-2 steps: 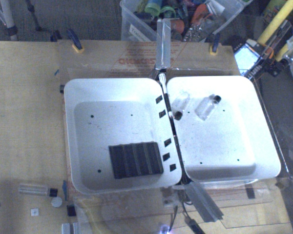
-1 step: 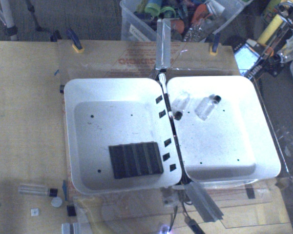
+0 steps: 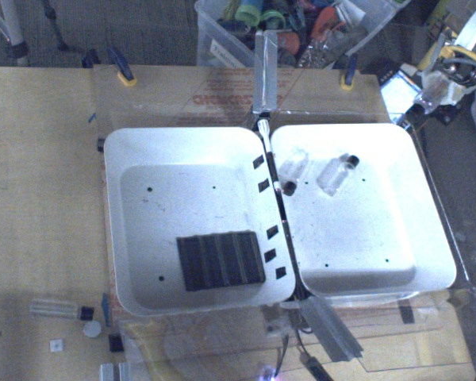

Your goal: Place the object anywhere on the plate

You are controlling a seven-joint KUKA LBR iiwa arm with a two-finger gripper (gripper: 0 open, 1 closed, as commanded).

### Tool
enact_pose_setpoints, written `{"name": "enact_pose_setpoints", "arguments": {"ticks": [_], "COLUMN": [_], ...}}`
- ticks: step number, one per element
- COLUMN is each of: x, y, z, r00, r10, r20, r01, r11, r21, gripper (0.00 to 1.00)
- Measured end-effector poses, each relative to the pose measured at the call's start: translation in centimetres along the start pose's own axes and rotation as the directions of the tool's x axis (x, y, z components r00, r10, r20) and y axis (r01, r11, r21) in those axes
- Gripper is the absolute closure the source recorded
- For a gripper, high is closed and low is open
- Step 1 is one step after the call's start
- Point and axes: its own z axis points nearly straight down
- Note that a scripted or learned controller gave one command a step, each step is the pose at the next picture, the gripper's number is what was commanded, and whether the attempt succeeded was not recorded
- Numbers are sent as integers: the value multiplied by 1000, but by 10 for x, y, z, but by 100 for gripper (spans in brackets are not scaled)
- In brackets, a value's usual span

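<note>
A dark ribbed plate (image 3: 220,260), roughly rectangular, lay flat on the floor of the left bin (image 3: 127,213), toward its near edge. Two small clear vials lay in the right bin (image 3: 397,213), at its far left: one (image 3: 292,167) by the divider, another (image 3: 335,173), black-capped, just beside it.

No legible text; faint reddish print on bench (image 3: 222,94) behind bins, unreadable.

Left bin (image 3: 115,213): white. Right bin (image 3: 428,213): white. Ribbed plate (image 3: 220,260): black, striped. Two vials (image 3: 333,175): clear, dark-capped. Bench (image 3: 40,173): pale tan wood. Clamps (image 3: 124,70): blue and yellow.
</note>
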Motion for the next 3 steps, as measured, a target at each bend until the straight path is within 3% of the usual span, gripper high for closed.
{"name": "enact_pose_setpoints", "arguments": {"ticks": [1, 2, 3], "x": [-46, -7, -57], "y": [60, 8, 73], "z": [-14, -14, -14], "r00": [985, 930, 965], "r10": [175, 368, 261], "r20": [-4, -4, -4], "r01": [-175, -368, -261], "r11": [985, 930, 965], "r21": [-4, -1, -3], "gripper": [100, 100, 100]}}
